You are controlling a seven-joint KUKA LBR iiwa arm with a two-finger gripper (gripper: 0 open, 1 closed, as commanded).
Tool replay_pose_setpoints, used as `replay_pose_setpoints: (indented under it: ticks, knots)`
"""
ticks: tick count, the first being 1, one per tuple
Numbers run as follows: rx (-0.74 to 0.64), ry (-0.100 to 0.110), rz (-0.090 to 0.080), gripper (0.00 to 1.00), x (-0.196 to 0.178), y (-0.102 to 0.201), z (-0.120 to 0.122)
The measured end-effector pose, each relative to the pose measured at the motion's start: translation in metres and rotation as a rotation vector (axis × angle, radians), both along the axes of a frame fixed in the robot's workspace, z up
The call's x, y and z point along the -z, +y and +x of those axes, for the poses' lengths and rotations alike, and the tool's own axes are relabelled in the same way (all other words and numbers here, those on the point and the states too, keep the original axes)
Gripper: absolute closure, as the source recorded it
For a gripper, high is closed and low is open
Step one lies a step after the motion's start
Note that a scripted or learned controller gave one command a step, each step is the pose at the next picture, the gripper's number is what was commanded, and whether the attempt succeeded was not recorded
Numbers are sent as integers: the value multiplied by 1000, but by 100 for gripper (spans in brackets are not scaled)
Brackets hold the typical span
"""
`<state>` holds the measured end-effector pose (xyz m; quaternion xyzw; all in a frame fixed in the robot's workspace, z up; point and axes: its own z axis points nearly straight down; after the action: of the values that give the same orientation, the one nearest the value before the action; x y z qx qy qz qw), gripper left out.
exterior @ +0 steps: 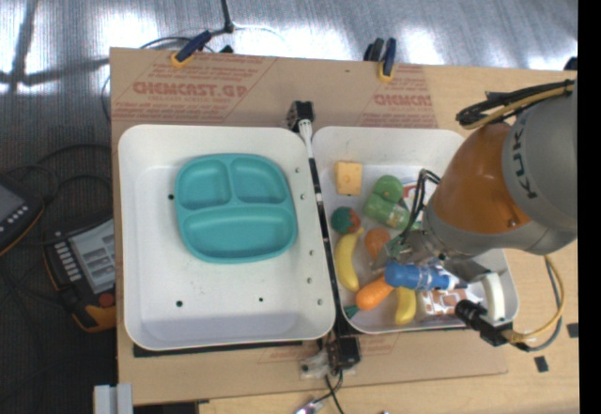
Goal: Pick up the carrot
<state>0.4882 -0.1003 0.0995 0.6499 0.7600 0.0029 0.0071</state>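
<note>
Orange carrot (374, 293), two bananas (346, 261)

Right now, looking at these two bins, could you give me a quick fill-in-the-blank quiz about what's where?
1. The teal divided plate lies in the ____ bin.
2. The orange carrot lies in the ____ bin.
3. The cheese cube is coloured ____.
4. The long banana lies between the carrot and the ____ plate.

Missing words: left; right; yellow; teal

We are reading "CHEMCAST GP" in red on the board (188, 88), and "KU" on the arm (545, 173).
</note>
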Motion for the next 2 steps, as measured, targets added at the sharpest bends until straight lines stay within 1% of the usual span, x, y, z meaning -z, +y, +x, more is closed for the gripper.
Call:
replay_pose_setpoints:
  ticks: [1, 2]
  knots:
    - [0, 1, 0, 0, 0, 0, 0]
    - [204, 12, 7, 0, 11, 1, 42]
